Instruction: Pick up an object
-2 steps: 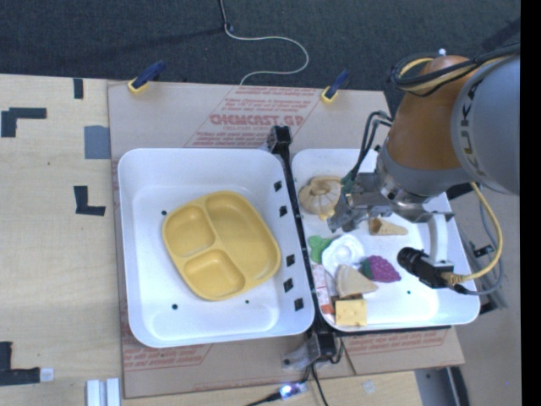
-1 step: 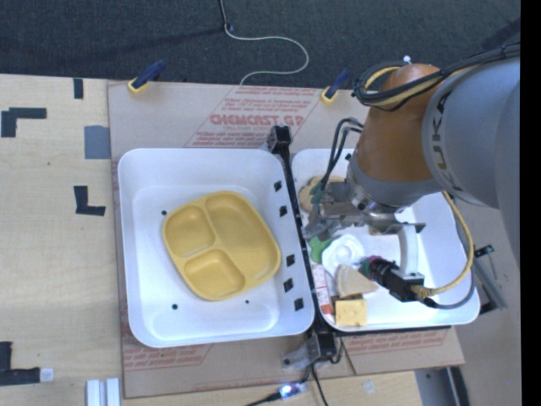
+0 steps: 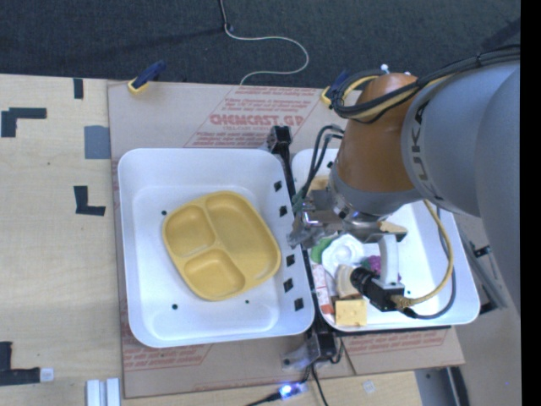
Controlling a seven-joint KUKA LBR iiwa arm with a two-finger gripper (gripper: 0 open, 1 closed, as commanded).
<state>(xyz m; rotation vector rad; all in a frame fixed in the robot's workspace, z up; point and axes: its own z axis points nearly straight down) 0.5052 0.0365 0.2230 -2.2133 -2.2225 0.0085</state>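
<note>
A yellow three-compartment plate [image 3: 221, 245] lies in the left white bin [image 3: 144, 184]. The right bin [image 3: 448, 311] holds a clutter of small items: a white round piece [image 3: 344, 250], something green [image 3: 322, 249], a yellow sponge-like block [image 3: 352, 312] and a purple and white item [image 3: 390, 260]. The arm's orange wrist band [image 3: 376, 134] hangs over the right bin's left side. My gripper [image 3: 314, 220] reaches down near the bins' shared wall, just above the green and white items. The wrist hides most of it.
A black divider strip with clips [image 3: 286, 193] runs between the two bins. A black cable and connector [image 3: 379, 288] loop over the right bin's front. The bins rest on a cardboard sheet [image 3: 254, 117]. A white cable [image 3: 270, 49] lies on the dark floor behind.
</note>
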